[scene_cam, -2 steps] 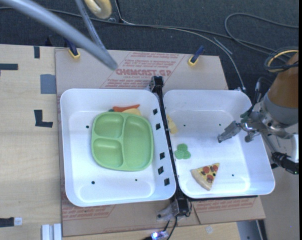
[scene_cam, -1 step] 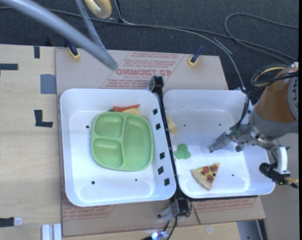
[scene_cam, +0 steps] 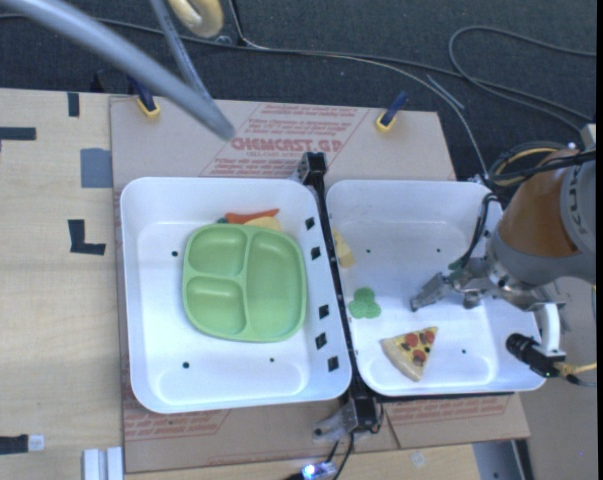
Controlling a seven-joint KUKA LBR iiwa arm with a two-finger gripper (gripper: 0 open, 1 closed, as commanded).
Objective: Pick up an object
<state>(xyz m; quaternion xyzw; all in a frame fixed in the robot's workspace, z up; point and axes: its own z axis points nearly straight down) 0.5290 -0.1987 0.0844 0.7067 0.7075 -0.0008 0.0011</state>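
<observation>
A toy pizza slice lay flat on the floor of the right bin, toward its near edge, with its crust end nearest the camera and its topped face up. Just to its left and a little farther back sat a small green piece, close to the divider between the bins and apart from the slice. Farther back along that same divider rested a small pale yellow item, too indistinct to name.

The end effector hung low over the right bin's floor, to the right of the green piece and just beyond the pizza slice, pointing left. Nothing sat between its fingers; whether they stood wide or narrow could not be told from this angle. Behind it the grey arm came in from the right, with its orange band above the wrist.

The left bin held a green divided plate with three compartments, lying flat near the middle. At the plate's far edge an orange piece and a bit of yellow peeked out beside it.

Both bins sat side by side on a cardboard sheet with red printing, which lay on the light wooden surface.
</observation>
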